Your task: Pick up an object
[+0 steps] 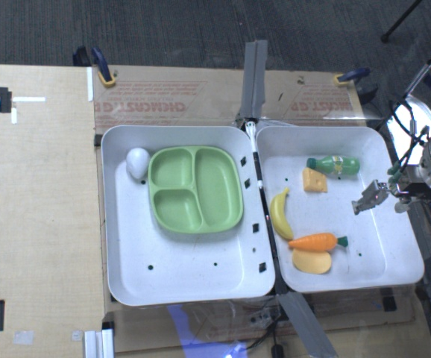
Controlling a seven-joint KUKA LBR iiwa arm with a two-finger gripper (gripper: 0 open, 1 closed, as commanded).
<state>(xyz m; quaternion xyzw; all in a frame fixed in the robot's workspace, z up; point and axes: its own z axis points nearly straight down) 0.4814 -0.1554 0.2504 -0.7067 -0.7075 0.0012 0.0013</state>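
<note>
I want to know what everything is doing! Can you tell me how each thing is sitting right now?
green plate: flat, left bin, nothing on it
white ball: touching the plate's corner
green bottle: lying on its side
banana: lying flat
carrot: lying flat, beside a yellow piece
gripper: above right bin, holding nothing

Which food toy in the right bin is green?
The green bottle, lying on its side at the far end of the right bin. The banana, carrot and other pieces are yellow or orange.
</note>
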